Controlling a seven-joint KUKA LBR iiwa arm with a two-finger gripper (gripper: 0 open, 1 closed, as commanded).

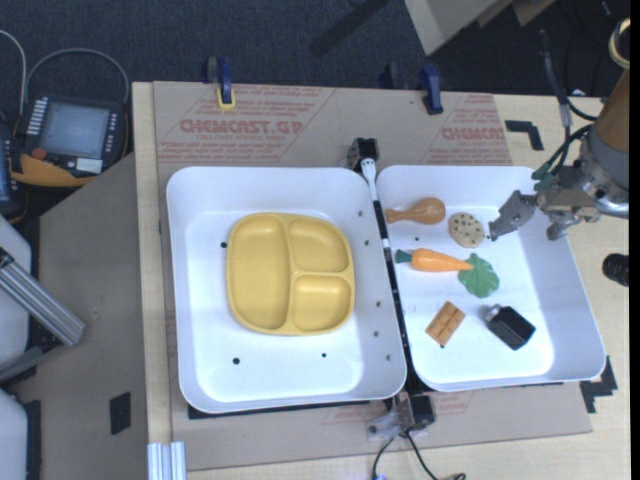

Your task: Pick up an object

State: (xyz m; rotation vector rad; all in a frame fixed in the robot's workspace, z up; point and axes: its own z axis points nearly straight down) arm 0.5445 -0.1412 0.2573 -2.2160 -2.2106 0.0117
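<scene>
Candidate objects, all lying loose in the right-hand bin [570,298] — one toy carrot [441,261] with a green leafy top at the bin's centre, one chicken drumstick [418,212] at 11 o'clock from it, one round cookie [465,228] just beside the drumstick's thick end, one tan cracker [445,323] at 6 o'clock, one black block [510,327] at 4 o'clock. The end effector [530,218] hovers at 2 o'clock from the carrot, near the cookie; its two fingers stand spread and grip nothing. Step in hand, as judged: approach, before any grasp. The next move calls for centring over one item — the cookie is nearest — then descending and closing. The left-hand bin [190,268] holds one yellow three-compartment plate [290,273]. Two bins rest side by side on the tabletop [300,118].
</scene>
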